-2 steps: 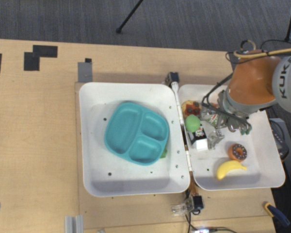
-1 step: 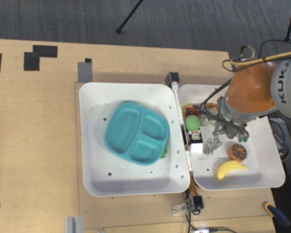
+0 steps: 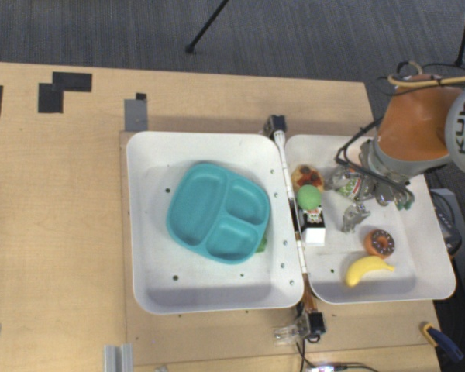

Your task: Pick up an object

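**Grey arm hangs over the toy bin**

Grey and orange, the arm reaches in from the right. Its gripper (image 3: 355,211) hangs over the right bin (image 3: 430,281). I cannot tell if the jaws are wide or closed, and I see nothing held in them.

A yellow banana (image 3: 366,270) lies near the front of that bin. A brown donut (image 3: 380,242) sits just behind it. A green ball (image 3: 309,198) rests by the bin's left wall, near some small toys too blurry to name.

A teal tray (image 3: 217,211) with sections lies in the left bin (image 3: 151,285).
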Action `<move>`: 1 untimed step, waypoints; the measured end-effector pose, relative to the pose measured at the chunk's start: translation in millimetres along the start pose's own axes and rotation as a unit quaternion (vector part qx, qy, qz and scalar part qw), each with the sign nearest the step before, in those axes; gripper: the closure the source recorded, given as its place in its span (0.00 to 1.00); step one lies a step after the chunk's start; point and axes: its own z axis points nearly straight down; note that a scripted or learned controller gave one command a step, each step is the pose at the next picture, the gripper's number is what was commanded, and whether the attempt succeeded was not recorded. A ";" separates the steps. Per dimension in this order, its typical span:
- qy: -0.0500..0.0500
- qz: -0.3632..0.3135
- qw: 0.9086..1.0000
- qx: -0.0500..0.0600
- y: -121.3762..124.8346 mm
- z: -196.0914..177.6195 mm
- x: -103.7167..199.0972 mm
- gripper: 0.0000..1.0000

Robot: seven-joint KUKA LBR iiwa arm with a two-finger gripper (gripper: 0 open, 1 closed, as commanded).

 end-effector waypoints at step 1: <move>-0.001 -0.157 0.988 -0.001 6.6 0.7 -32.4 0.00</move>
